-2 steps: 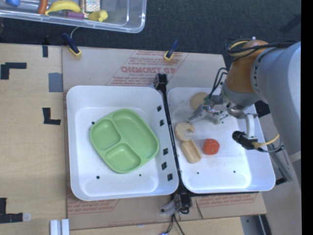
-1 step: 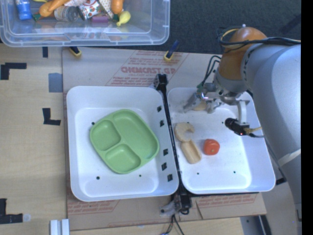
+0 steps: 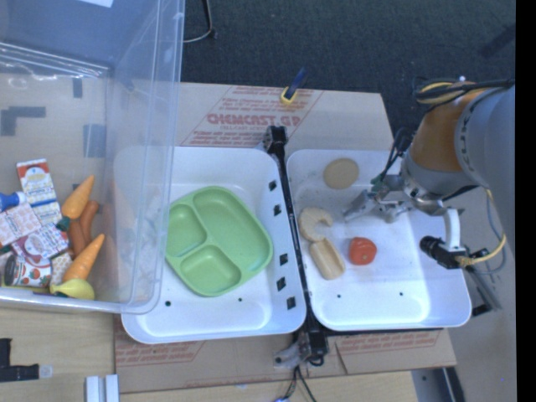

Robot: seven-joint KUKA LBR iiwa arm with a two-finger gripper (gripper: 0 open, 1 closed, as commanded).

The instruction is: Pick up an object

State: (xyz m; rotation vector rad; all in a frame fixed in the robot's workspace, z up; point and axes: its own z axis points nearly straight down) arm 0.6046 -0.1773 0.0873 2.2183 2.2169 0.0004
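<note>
Resting on brown cardboard point(image 3: 251, 120) over the bench, two white bins are seen side by side, with dark floor point(image 3: 352, 23) beyond the far edge. Nearest the camera, the right bin's point(image 3: 402, 308) front half is bare white. Farther in, a bread roll point(image 3: 327, 259) is noted near the divider, with a red tomato point(image 3: 362, 250) just beside it and a pale ring-shaped piece point(image 3: 315, 222) touching the roll's far end. The gripper point(image 3: 358, 206) is held low above the bin floor, beside the ring and apart from the tomato; nothing is seen between the fingers, and whether they are apart cannot be told. A tan disc point(image 3: 341, 172) lies toward the far wall. In the left bin point(image 3: 209, 321) a green sectioned tray point(image 3: 218, 239) sits tilted near the centre. A clear tub point(image 3: 92, 141) overlaps that bin's left edge, holding toy carrots point(image 3: 81, 224) and small cartons point(image 3: 33, 193).
</note>
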